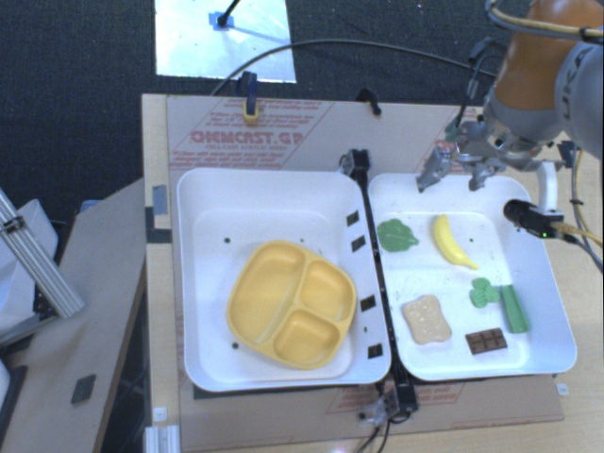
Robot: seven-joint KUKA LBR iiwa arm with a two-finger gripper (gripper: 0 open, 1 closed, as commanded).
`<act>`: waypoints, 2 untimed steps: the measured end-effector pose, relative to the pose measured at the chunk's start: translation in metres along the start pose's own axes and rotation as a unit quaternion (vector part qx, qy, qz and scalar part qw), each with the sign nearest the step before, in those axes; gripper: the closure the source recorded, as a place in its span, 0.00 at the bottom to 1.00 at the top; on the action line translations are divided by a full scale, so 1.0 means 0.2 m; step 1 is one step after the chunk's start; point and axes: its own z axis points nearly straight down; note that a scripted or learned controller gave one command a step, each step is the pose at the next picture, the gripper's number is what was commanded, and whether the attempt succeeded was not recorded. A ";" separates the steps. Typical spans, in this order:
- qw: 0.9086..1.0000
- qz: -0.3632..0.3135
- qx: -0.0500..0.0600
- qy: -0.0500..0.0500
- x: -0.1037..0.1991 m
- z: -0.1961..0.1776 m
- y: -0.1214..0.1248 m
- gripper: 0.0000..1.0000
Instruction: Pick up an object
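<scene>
Our grey two-finger gripper (458,166) hangs with fingers apart, holding nothing, over the back rim of the right white bin (557,333). We see a yellow plastic banana (451,242) below it, beside a green leaf toy (397,235).

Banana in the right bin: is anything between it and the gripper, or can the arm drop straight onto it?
Nothing visible blocks it. The gripper hangs above the right bin's far edge, fingers spread, and the banana lies just nearer the camera, on bare bin floor. The green leaf lies beside it, apart.
</scene>
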 end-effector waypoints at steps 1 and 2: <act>1.000 -0.001 -0.006 -0.001 0.00 -0.04 0.01 0.00; 1.000 0.000 -0.004 -0.001 -0.04 0.22 0.05 0.00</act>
